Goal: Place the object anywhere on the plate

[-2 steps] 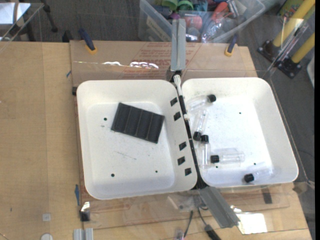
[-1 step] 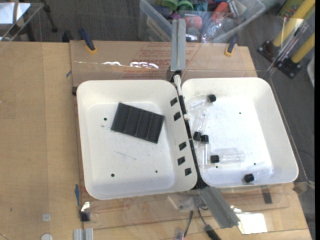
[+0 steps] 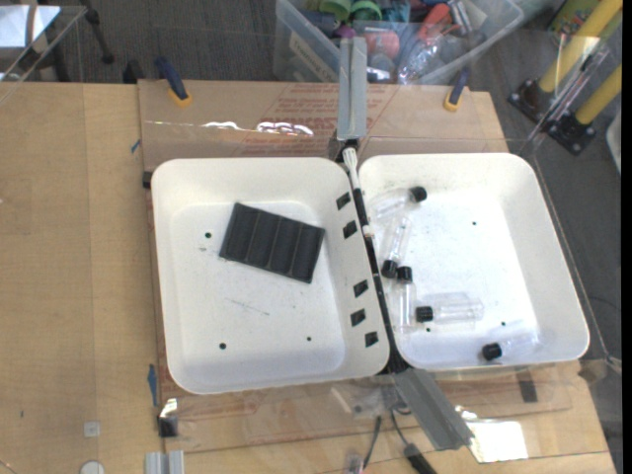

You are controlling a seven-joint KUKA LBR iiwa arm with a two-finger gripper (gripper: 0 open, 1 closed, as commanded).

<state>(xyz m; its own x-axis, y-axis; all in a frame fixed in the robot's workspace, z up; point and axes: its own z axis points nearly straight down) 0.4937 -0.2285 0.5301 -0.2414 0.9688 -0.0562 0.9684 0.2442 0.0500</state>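
A black ridged rectangular plate [image 3: 272, 242] lies flat in the left white bin [image 3: 197, 349], a little left of and behind its middle, turned slightly clockwise. The right white bin [image 3: 553, 265] holds several clear plastic vials with black caps. One vial [image 3: 451, 311] lies near the bin's middle front, and another [image 3: 506, 348] rests against the front wall. A further vial [image 3: 399, 236] lies close to the divider, with two black caps [image 3: 396, 271] just in front of it. Another capped vial [image 3: 403, 200] lies towards the back left.
Where the two bins meet, a row of black clips [image 3: 357, 286] runs from front to back. Behind the bins stands a clear tub of colourful toys [image 3: 395, 13]. Yellow and black gear [image 3: 578, 57] stands at the back right. Bare wooden bench [image 3: 69, 265] stretches to the left.
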